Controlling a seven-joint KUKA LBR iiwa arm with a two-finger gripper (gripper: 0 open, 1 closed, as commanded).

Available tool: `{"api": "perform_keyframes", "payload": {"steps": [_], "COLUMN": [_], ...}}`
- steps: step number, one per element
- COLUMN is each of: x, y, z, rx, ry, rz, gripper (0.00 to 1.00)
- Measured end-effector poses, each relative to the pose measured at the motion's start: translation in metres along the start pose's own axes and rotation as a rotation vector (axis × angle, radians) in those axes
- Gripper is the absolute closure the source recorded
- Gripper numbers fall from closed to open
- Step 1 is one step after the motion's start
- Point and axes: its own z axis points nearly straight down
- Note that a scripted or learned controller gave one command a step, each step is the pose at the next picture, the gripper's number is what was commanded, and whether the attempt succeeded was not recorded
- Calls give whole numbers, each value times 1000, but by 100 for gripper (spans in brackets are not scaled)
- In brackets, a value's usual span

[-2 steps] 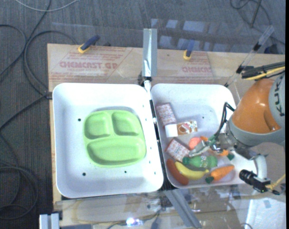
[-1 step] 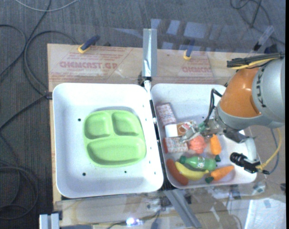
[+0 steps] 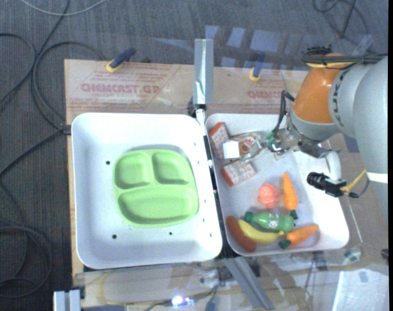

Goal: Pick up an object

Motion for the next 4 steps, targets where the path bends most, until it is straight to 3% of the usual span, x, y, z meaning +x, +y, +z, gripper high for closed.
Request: {"api": "perform_keyframes", "payload": {"steps": [2,3,4], "x": [-33,16,17], "y": [-136,-129,-129], "z": [-19,-2,-9], "rx": [-7,-7,-2], "ry": [-1,-5,-2], "rz": [315,304,302], "gripper": [0,0,100]}}
